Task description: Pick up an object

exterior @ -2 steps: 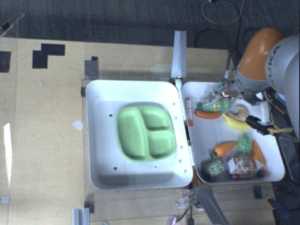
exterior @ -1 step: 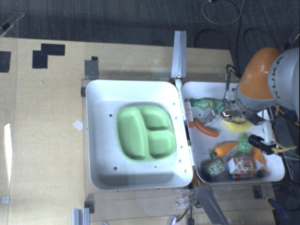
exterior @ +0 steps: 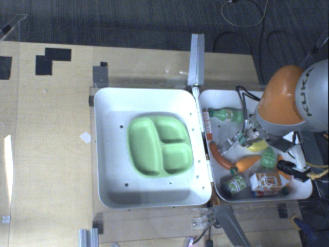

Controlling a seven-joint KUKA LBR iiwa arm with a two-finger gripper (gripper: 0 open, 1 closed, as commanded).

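- gripper (exterior: 245, 136) low in right bin (exterior: 307, 192), over the clutter; fingers' state: cannot tell
- objects beneath/near: yellow item (exterior: 257, 146), carrot (exterior: 248, 163), hot dog (exterior: 219, 156), green bottle (exterior: 226, 115), juice carton (exterior: 267, 183)
- left bin (exterior: 110, 138) holds green divided tray (exterior: 160, 144)

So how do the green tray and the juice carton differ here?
The tray is plain green and has three compartments; the carton is white with orange print. The tray lies in the left bin, the carton in the right bin among other items. The tray is far larger. Both lie flat.
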